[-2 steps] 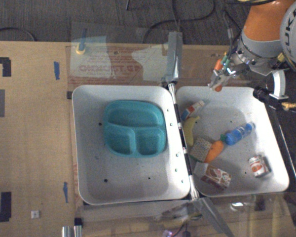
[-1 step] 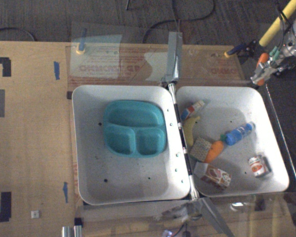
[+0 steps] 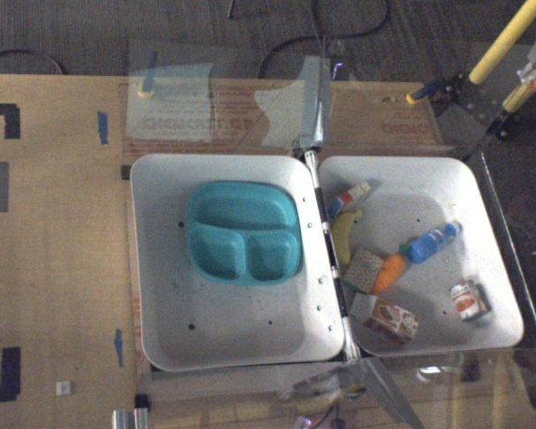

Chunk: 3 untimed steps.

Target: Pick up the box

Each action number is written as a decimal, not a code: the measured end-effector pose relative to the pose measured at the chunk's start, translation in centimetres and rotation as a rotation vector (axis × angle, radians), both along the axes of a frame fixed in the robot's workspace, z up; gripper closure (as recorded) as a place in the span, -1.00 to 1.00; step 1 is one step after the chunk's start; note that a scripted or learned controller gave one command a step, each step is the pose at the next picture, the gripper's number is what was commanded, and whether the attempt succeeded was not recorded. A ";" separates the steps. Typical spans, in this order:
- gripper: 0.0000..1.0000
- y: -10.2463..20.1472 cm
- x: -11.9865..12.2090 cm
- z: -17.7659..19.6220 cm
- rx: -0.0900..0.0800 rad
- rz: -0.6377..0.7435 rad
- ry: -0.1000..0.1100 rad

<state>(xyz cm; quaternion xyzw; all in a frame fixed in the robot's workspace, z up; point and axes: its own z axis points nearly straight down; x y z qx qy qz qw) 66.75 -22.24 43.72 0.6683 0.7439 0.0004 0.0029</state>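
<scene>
The box (image 3: 392, 320), printed in red and white, is seen lying flat near the front-left corner of the right bin (image 3: 496, 266), just below a tan sponge (image 3: 364, 269) and an orange carrot (image 3: 389, 273). A blue bottle (image 3: 431, 242), a small can (image 3: 469, 300), a yellow banana (image 3: 343, 237) and a marker-like tube (image 3: 349, 198) are scattered in the same bin, while a teal divided plate (image 3: 243, 231) is held by the left bin (image 3: 161, 311); the state of the jaws cannot be told
</scene>
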 end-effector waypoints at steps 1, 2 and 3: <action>1.00 -0.2 -1.6 -0.1 0.002 -0.158 0.004; 1.00 0.0 -1.5 1.1 -0.002 -0.153 -0.001; 1.00 0.2 -1.3 2.2 -0.005 -0.149 -0.006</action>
